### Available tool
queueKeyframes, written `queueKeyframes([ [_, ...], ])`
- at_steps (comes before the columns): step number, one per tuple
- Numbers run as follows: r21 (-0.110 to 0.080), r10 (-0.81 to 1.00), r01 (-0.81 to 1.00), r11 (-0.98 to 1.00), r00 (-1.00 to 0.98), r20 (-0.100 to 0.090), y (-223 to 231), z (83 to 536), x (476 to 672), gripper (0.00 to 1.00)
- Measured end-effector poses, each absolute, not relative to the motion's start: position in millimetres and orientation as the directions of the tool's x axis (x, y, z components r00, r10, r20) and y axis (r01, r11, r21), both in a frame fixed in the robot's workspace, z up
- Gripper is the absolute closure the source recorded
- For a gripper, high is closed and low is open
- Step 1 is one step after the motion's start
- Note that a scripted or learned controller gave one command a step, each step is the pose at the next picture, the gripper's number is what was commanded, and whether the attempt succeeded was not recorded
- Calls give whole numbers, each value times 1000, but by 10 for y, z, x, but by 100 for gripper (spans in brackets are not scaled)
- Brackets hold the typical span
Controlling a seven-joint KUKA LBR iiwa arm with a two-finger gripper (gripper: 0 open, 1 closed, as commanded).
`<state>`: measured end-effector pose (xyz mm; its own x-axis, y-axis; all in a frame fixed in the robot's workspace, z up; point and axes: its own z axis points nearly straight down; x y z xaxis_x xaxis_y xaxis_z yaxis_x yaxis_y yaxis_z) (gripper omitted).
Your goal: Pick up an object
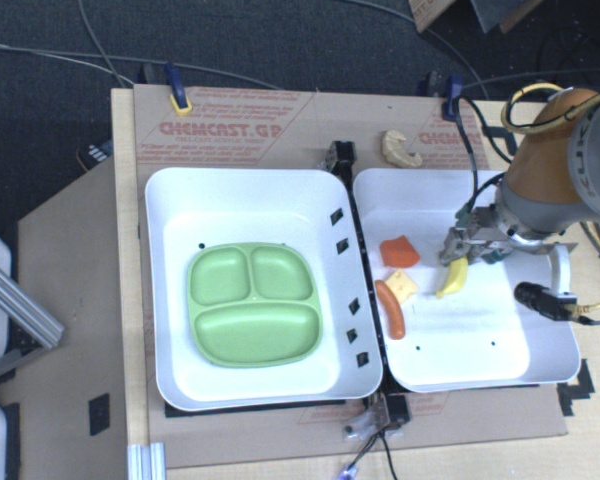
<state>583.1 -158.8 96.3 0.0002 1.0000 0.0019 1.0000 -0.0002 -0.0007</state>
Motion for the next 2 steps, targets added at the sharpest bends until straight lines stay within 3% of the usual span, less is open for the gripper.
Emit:
queueKeyframes([
  [2,7,1000,1000,1,-1,-2,-1652,2104,5805,100],
])
